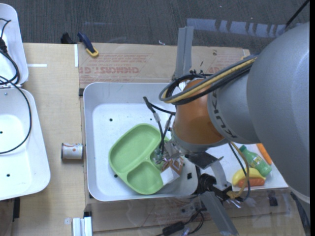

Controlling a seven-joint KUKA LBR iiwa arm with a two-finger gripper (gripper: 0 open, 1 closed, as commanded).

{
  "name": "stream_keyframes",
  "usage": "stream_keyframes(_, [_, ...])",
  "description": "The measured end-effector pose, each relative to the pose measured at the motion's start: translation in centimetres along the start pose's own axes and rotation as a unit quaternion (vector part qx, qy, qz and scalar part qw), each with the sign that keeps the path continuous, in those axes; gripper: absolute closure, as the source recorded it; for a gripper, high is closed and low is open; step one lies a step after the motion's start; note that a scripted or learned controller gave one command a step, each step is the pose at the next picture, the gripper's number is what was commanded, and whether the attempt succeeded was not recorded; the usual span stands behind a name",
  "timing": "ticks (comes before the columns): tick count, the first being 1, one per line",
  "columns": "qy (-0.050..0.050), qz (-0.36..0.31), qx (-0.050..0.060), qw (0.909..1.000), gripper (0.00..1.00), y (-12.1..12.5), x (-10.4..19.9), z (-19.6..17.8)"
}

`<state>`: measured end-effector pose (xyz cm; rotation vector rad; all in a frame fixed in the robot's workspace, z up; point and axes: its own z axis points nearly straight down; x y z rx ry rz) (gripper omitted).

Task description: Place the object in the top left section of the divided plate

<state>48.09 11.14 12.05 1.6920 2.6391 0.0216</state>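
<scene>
A light green divided plate (135,156) lies in the white bin (101,117), toward its front middle, with two bare sections showing. The grey arm with its orange band (194,119) reaches in from the right and covers the plate's right side. My gripper (167,160) hangs low over the plate's right edge, among cables and metal parts. A small brownish thing shows near it, too hidden to name.
A green bottle (256,161), a banana (246,173) and an orange carrot-like piece (263,154) lie in the bin at the right, behind the arm. A small metal cylinder (72,151) rests on the bench left of the bin. Another white bin (19,146) stands at far left.
</scene>
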Motion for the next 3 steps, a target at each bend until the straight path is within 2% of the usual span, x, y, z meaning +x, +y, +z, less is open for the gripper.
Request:
stream_keyframes(1, [-0.002,-0.102,-0.005,0.9948,1.0,0.2,-0.5,1.9])
stream_keyframes(2, [-0.007,-0.099,-0.008,0.995,0.0,0.2,-1.0,1.9])
stream_keyframes(3, [0.0,-0.09,0.01,0.9959,0.0,-0.3,-1.6,-7.0])
